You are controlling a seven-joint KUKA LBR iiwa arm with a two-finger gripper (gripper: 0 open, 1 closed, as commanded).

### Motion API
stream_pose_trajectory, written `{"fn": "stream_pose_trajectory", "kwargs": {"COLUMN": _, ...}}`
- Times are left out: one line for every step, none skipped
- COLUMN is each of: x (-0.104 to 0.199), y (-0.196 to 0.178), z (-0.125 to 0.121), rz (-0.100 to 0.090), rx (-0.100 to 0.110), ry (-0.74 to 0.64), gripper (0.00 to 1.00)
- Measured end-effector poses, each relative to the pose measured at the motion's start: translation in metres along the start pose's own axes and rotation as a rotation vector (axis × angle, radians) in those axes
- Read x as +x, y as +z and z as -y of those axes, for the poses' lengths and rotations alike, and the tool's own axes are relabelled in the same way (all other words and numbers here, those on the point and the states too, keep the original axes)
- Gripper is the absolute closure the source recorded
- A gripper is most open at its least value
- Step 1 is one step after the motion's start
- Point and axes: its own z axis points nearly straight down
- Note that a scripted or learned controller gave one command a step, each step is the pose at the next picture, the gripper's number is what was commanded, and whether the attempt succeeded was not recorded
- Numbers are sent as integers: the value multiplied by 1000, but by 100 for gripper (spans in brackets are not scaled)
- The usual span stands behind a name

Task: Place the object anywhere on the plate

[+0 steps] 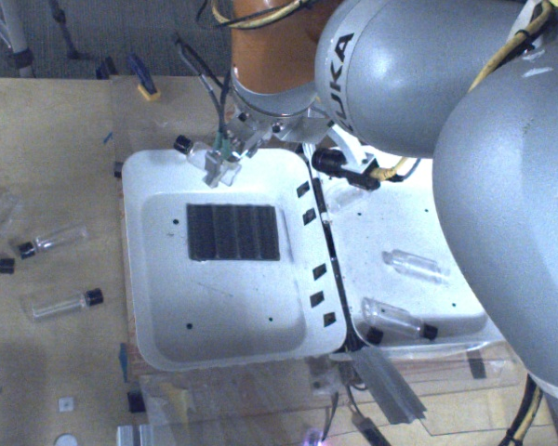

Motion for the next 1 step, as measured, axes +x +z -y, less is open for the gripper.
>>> {"fn": "stream_pose_trajectory", "kwargs": {"x": 5, "y": -2, "z": -1, "rz": -2, "rx": 0, "ry": -800, "gripper": 100}}
